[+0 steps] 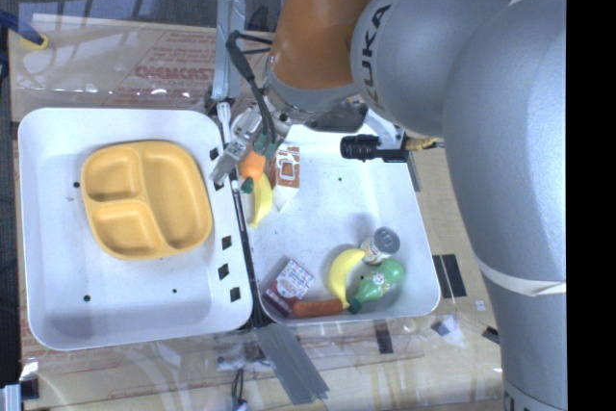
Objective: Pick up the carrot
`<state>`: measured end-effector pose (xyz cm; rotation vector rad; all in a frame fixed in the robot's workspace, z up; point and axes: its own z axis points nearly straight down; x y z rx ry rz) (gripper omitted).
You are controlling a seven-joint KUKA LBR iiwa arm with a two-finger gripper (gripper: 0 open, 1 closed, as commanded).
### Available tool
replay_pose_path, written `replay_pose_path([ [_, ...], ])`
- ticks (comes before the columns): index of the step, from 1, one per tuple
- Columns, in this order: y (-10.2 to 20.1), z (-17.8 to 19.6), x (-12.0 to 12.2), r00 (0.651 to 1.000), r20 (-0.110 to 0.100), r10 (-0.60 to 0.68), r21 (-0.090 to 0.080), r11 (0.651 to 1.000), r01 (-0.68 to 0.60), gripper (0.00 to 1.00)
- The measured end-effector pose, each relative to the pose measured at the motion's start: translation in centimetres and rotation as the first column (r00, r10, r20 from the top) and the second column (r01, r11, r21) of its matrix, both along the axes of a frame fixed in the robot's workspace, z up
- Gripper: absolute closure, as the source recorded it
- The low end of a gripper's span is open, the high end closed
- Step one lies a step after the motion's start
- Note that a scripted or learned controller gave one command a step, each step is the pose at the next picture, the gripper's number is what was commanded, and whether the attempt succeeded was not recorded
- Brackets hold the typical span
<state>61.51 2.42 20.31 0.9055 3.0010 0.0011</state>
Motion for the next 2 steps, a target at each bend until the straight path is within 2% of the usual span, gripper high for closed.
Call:
replay_pose_path([
  [1,-6.1,-1.2,-3.1,1.000,-0.009,0.019,0.001,1.000,-0.019,0.00],
  [2,-1.0,-1.1,-7.2,0.994,-0.008,0.107,0.001,0.994,-0.107,0.00],
])
